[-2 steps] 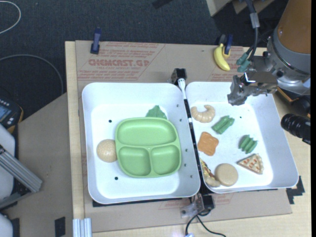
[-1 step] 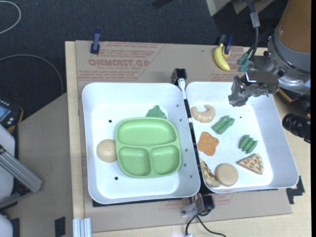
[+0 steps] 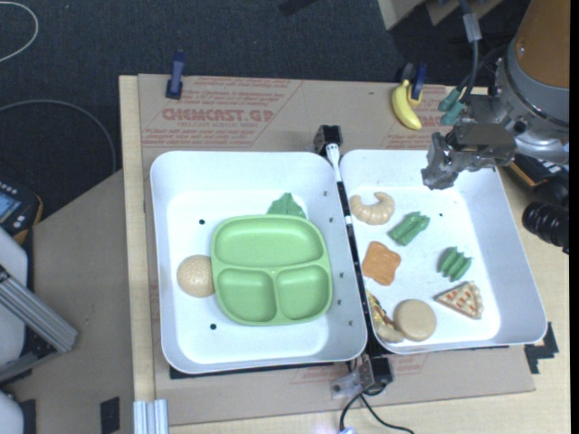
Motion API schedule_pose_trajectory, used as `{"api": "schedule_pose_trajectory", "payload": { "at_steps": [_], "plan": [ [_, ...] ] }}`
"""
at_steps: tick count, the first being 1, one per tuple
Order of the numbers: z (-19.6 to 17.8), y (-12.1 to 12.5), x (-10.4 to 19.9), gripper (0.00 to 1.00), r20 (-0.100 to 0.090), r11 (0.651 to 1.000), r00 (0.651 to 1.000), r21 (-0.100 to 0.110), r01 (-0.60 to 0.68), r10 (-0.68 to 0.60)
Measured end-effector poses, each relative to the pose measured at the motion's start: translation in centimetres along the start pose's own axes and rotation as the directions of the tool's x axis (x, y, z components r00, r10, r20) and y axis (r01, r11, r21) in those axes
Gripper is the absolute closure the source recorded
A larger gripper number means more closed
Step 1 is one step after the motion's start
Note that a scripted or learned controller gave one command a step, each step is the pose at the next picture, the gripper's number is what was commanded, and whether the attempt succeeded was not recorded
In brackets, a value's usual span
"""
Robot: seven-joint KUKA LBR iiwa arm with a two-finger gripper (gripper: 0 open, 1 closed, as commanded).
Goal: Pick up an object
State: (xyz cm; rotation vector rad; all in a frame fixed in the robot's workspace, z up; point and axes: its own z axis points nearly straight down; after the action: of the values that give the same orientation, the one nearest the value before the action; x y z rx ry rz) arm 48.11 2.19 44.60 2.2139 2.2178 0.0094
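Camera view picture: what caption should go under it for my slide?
Robot gripper hovers over the right bin of toy food, beside a green divided plate in the left bin.

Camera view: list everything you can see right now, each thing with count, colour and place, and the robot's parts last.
Bins: 2, white, side by side on the bench.
Divided tray: 1, light green, middle of the left bin.
Leafy piece: 1, dark green, behind the tray.
Round bun: 1, tan, left of the tray.
Croissant: 1, beige, right bin, far left part.
Green vegetable pieces: 2, green, middle and right of the right bin.
Orange square piece: 1, orange, right bin, left side.
Pizza slice: 1, orange-red, right bin, near right.
Round disc: 1, tan, right bin, near edge.
Banana: 1, yellow, on the bench behind the right bin.
Clamps: 2, blue, far bench edge.
Arm: 1, grey and orange.
Tool: 1, dark grey, above the right bin's far edge.
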Motion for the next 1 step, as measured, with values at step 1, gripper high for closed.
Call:
{"api": "schedule_pose_trajectory", "payload": {
  "at_steps": [1],
  "plan": [
    [5.60,-0.29,1.80,1.00,-0.001,1.000,1.000,0.018,0.000,0.000]
  ]
}}
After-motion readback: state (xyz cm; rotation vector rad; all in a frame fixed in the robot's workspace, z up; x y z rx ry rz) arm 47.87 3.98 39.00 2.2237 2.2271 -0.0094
